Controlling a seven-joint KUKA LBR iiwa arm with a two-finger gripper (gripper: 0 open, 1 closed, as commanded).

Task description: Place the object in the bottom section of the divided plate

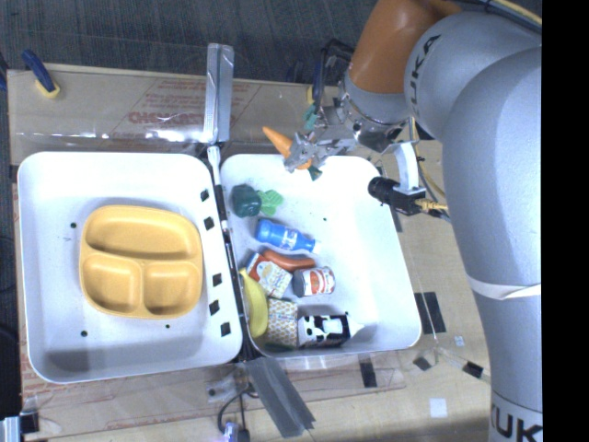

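At the left of the frame you have the left bin, and in it the yellow divided plate, lying flat with its three sections bare. Just right of the divider sits the right bin; along its left side you can see a dark green object, a blue bottle lying on its side, a sausage-like piece, a small can, a banana and a black-and-white carton, all packed close together.

Look to the upper centre: the gripper hangs over the top rim of the right bin, and an orange carrot-shaped object pokes out to its left, touching the fingers. It looks pinched there, though the grip itself is too small for you to confirm. The grey arm fills the right side above the counter.
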